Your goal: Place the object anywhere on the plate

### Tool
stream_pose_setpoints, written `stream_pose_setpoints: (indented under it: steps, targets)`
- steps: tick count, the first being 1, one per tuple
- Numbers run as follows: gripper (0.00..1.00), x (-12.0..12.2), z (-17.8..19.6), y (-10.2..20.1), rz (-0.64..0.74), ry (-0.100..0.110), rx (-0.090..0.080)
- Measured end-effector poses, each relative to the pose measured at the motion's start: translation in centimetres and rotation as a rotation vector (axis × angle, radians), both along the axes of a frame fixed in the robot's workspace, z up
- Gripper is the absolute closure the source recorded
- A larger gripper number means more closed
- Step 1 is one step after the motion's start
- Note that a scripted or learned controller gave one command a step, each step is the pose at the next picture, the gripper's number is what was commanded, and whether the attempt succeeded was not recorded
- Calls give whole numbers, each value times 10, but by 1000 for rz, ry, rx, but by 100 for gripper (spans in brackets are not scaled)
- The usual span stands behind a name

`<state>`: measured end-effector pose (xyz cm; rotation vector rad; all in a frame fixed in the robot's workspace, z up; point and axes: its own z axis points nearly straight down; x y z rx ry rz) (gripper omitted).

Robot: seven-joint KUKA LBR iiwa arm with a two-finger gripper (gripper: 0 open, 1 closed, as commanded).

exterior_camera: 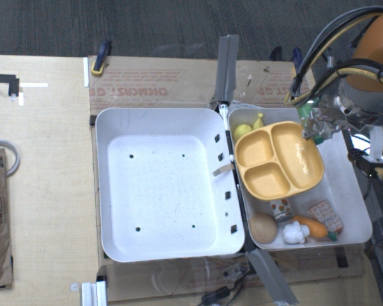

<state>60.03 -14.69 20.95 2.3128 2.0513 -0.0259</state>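
Plate (279, 160) is a yellow three-compartment tray, sitting in the right bin (352, 190), tilted: its upper right edge looks propped on the bin's wall or on whatever is under it, lower left dips toward the divider. All three compartments look bare.

Gripper (317, 125) is at the plate's upper right corner, just over the rim. Can't tell the state of the jaws from this angle, cables and wrist clutter hide the tips. Something small and green (304, 113) sits right at the wrist; can't tell if it's a held object or part of the rig.

Loose candidates in the same bin:
- banana (256, 121) and a yellow-green fruit (242, 131), tucked behind the plate's upper left edge, partly hidden by it
- carrot (314, 228) along the near wall, long axis roughly left-right, green top toward the right
- brown round thing (263, 227), a white lump (295, 234), a small can (280, 210) and a pink packet (325, 216), all crowded below the plate

Left bin (159, 183) holds nothing relevant.

My read: the plate takes up most of the bin, so items end up pushed to the edges. If the gripper does carry something, it's already above the target; a drop into the nearest compartment would do. Risk is the tilt, a round item could roll off toward the divider.
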Motion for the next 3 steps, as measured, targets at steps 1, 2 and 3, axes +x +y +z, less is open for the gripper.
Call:
stream_pose_setpoints:
  steps: [1,2,3]
  targets:
    - [100,23,-80,-9,-213,18,43]
    - [100,57,-13,-23,-370,20,49]
    - [100,56,-20,-37,-596,19,49]
